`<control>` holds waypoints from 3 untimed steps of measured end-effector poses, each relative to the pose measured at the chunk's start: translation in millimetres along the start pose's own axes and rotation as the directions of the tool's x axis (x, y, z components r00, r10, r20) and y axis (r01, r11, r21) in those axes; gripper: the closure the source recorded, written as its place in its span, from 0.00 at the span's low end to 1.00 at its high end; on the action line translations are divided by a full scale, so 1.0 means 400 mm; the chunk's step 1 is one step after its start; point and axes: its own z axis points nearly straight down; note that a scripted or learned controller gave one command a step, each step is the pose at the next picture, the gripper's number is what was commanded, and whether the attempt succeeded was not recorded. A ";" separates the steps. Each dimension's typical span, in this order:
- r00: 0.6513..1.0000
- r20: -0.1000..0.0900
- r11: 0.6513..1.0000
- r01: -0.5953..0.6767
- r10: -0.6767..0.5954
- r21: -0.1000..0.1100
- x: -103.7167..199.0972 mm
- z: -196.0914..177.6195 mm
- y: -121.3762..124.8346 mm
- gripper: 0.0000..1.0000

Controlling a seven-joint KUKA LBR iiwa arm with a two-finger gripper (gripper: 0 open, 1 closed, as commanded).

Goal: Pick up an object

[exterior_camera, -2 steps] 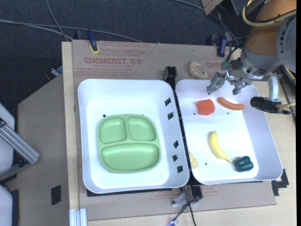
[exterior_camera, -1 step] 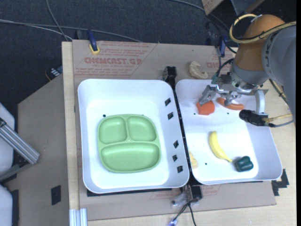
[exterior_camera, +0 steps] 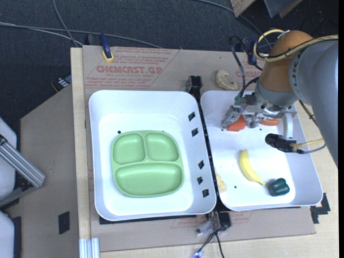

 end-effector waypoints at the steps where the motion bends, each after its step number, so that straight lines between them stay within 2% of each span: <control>1: 1.000 0.000 1.000 0.000 0.000 -0.007 0.000 -0.037 0.005 1.00; 2: 1.000 0.003 1.000 0.000 0.000 -0.014 -0.009 -0.189 0.028 1.00; 3: 1.000 0.002 1.000 0.001 -0.001 -0.012 0.006 -0.302 0.035 1.00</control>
